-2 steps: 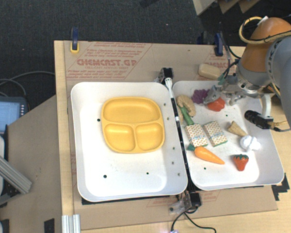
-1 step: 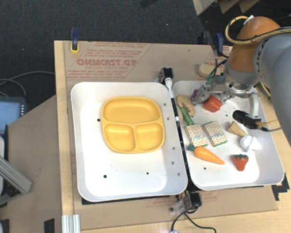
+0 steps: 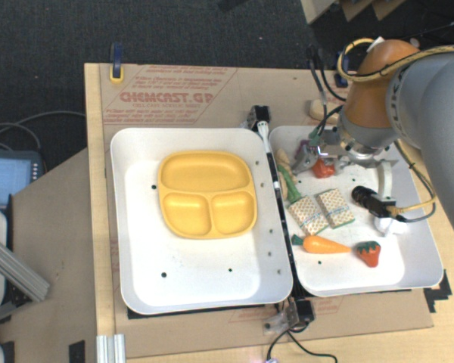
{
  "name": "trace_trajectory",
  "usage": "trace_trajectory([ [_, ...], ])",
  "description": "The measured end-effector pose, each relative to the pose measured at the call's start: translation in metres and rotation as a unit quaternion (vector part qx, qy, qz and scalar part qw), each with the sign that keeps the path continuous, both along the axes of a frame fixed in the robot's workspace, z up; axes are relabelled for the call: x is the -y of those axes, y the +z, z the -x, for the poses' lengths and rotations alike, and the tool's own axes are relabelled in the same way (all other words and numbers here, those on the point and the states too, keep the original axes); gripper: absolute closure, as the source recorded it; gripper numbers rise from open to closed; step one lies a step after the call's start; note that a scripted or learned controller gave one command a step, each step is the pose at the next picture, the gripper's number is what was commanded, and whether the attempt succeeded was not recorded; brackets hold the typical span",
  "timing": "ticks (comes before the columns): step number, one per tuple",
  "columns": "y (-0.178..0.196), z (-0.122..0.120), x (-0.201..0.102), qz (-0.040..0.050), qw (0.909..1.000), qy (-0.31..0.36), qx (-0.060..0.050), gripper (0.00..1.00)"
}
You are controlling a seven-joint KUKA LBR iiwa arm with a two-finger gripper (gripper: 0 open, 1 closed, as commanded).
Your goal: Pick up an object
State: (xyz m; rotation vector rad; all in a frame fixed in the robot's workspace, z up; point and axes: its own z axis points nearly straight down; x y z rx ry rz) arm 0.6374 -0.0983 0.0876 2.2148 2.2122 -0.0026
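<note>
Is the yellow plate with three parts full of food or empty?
Empty. The yellow plate lies in the left bin, and all three of its compartments show only bare yellow.

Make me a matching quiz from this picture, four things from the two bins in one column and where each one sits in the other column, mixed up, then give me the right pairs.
Things:
1. yellow divided plate
2. carrot
3. strawberry
4. gripper

Places:
A. right bin, near its front right corner
B. over the far left part of the right bin, by a small red item
C. middle of the left bin
D. right bin, near the front, just left of the strawberry

Pairs: 1-C, 2-D, 3-A, 4-B
</note>
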Motion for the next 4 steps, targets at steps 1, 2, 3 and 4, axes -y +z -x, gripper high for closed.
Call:
trace_trajectory([
  [1,-0.003,0.098,0.089,-0.0039,0.9999,-0.005,-0.008,0.0],
  [2,-0.008,0.003,0.067,-0.0042,0.9997,0.006,-0.024,0.0],
  [3,-0.008,-0.02,0.023,-0.0012,0.9998,-0.001,-0.022,0.0],
  [4,0.016,0.054,0.024,-0.0054,1.0,-0.001,-0.007,0.0],
])
